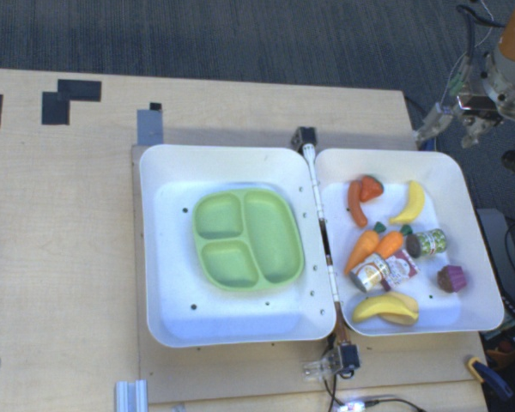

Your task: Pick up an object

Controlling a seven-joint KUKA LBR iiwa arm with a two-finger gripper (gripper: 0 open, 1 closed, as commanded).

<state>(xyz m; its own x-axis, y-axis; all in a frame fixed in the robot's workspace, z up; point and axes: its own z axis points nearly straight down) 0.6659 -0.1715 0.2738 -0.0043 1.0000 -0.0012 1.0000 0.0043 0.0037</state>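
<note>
Gripper [453, 120] up at top right, above and outside right bin [463, 187], finger state impossible to tell, nothing visibly held; right bin with 2 bananas [409, 202], 2 carrots [363, 249], purple piece [451, 277]; left bin [167, 230] with green 3-compartment tray [247, 239].

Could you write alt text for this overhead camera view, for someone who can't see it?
Two white bins sit side by side: the left bin holds a green divided plate, the right bin toy food including bananas and carrots. The end effector hovers beyond its far corner.
</note>
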